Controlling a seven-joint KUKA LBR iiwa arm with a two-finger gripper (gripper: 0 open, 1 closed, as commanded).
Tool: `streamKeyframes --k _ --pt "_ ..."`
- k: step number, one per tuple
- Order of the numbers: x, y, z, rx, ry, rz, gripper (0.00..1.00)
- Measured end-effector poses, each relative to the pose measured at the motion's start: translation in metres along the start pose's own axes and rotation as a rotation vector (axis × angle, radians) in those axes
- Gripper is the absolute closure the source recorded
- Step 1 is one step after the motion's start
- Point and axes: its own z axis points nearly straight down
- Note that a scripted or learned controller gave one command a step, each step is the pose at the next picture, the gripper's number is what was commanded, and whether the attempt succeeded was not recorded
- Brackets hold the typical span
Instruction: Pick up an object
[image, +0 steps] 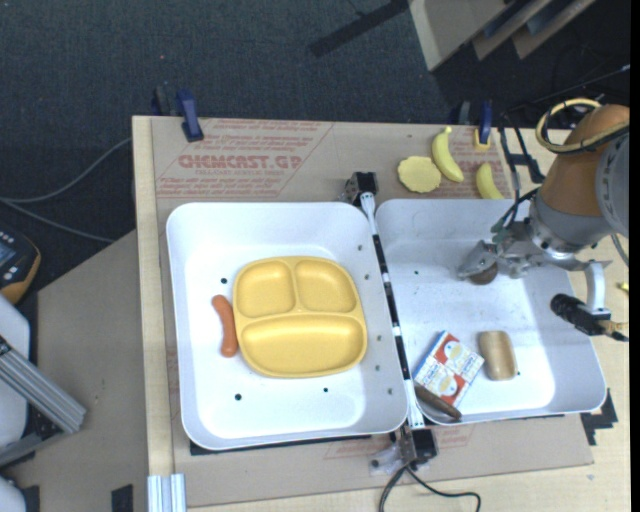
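My gripper (482, 266) hangs low over the back part of the right bin (430, 240), reaching in from the right below the orange band of the arm (572, 185). A small dark brownish shape sits right at its tip; what it is stays unclear. Toward the front of the same bin lie a red-and-white carton (448, 367), a tan bread roll (497, 355) and a brown object (437, 404) partly under the carton. In the left bin (200, 250) rest a yellow divided plate (298, 315) and an orange hot dog (226, 325).
On the cardboard behind the right bin lie two yellow bananas (447, 155) (488, 181) and a yellow round slice (420, 174). A black part (585, 314) sticks out over the right bin's right side. Blue clamps (187, 113) hold the bench's back edge.
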Motion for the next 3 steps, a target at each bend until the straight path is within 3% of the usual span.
streamKeyframes --k 1,2,3 --pt "-0.001 0.003 -0.019 -0.012 -0.005 -0.001 1.0" --pt "0.056 0.037 -0.038 -0.014 -0.004 -0.004 1.0" --pt "0.108 -0.001 -0.112 -0.01 -0.001 -0.002 1.0"
